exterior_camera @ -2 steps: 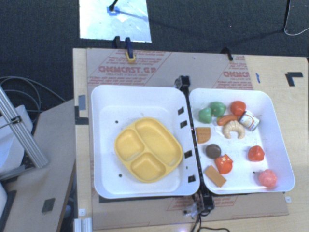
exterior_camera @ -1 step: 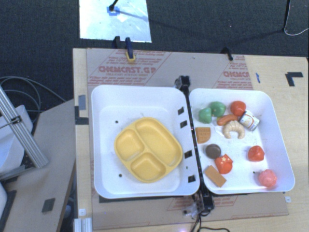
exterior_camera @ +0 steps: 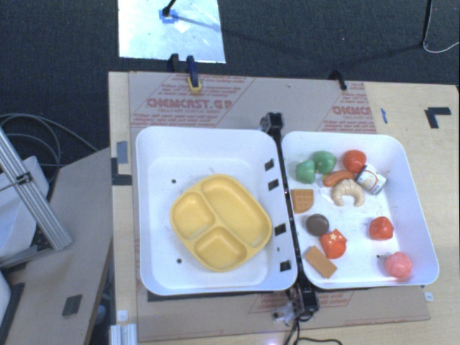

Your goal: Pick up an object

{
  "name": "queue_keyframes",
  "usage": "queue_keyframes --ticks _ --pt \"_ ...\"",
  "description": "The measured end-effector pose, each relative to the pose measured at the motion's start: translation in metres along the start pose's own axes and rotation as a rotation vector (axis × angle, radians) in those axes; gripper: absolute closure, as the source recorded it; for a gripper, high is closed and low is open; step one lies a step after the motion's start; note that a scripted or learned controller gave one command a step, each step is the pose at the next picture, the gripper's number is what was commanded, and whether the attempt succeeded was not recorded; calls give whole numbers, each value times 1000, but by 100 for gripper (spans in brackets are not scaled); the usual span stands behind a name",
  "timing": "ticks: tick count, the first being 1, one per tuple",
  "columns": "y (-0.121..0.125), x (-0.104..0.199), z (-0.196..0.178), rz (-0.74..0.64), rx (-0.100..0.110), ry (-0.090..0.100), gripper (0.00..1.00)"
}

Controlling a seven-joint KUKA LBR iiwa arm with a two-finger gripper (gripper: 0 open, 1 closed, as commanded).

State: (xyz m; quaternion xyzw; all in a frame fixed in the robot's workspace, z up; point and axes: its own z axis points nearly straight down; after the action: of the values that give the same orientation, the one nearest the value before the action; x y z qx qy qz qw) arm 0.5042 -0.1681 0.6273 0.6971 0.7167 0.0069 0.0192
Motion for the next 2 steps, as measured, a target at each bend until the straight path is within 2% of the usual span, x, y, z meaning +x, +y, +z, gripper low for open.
queue_keyframes --ticks 1,2 --pt "0 0 0 -1 1 1 0" --pt "1 0 -11 -2 -4 -2 100"
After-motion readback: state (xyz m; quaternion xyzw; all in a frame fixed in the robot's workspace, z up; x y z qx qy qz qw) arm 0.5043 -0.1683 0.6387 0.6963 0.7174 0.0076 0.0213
